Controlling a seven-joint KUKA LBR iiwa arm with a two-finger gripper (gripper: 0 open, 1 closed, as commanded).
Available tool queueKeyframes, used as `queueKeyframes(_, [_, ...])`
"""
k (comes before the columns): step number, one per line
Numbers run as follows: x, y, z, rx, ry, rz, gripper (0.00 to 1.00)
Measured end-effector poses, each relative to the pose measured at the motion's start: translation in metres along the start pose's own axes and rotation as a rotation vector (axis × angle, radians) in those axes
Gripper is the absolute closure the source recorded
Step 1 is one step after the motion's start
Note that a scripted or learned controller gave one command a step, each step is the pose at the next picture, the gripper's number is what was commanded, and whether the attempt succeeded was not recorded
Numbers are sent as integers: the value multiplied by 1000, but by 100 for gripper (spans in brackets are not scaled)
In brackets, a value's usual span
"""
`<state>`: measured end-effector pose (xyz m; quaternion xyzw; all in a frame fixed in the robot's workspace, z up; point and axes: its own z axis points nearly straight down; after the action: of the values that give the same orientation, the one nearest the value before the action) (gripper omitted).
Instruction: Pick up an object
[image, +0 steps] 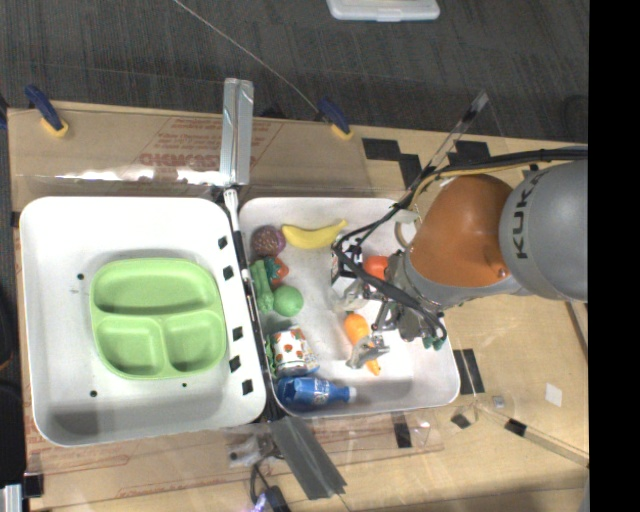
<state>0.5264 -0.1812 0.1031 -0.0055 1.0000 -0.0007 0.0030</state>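
Observation:
My gripper (366, 352) hangs low in the right bin (420, 385), its metal fingers pointing down-left beside an orange carrot-like piece (356, 327). A small orange bit (373, 367) lies just under the fingertips. Whether anything sits between the fingers is not clear. Along the bin's left side lie a yellow banana (312, 235), a dark purple fruit (267, 241), a green vegetable (263, 283), a green round fruit (288, 300), a patterned can (289, 349) and a blue bottle (313, 392). An orange-red object (375, 266) lies partly under the wrist cables.
The left bin (50, 300) holds a green divided tray (157, 316). The arm's orange band (462, 232) and grey body (550, 230) cover the right bin's right half. A metal divider post (237, 130) stands between the bins at the back.

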Motion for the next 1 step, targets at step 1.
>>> queueKeyframes(1, [21,9,11,-2,5,14,0])
